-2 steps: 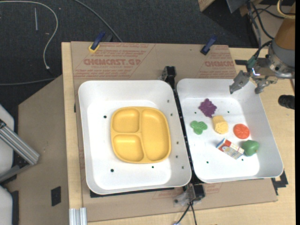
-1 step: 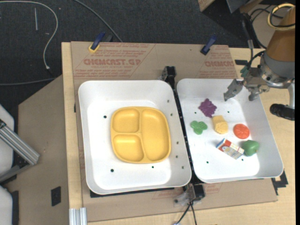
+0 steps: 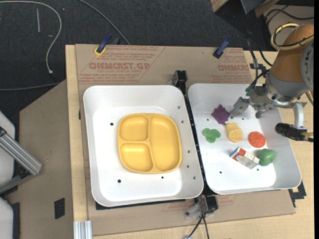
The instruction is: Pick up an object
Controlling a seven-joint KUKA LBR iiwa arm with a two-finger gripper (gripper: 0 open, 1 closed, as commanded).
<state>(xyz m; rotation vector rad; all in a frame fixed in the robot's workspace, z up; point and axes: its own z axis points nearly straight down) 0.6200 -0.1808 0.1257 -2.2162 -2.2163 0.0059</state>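
Observation:
The right bin [image 3: 284, 176] holds several small toys: a purple piece [image 3: 220, 114], a green clover-shaped piece [image 3: 211, 134], a yellow corn-like block [image 3: 234, 131], a red-orange round piece [image 3: 256, 139], a green pepper [image 3: 266, 156] and a small red, white and blue box [image 3: 244, 157]. My gripper [image 3: 249, 109] hangs over the bin's far part, just right of the purple piece and above the yellow block. Its fingers [image 3: 239, 107] are spread open with only white bin floor between them.
The left bin [image 3: 97, 133] holds a yellow three-compartment plate [image 3: 149, 142]. A black clamp [image 3: 179, 77] sits between the bins at the back. The arm's grey and orange wrist [image 3: 291, 63] reaches in from the right, and a black handle-like part [image 3: 291, 130] juts over the right rim.

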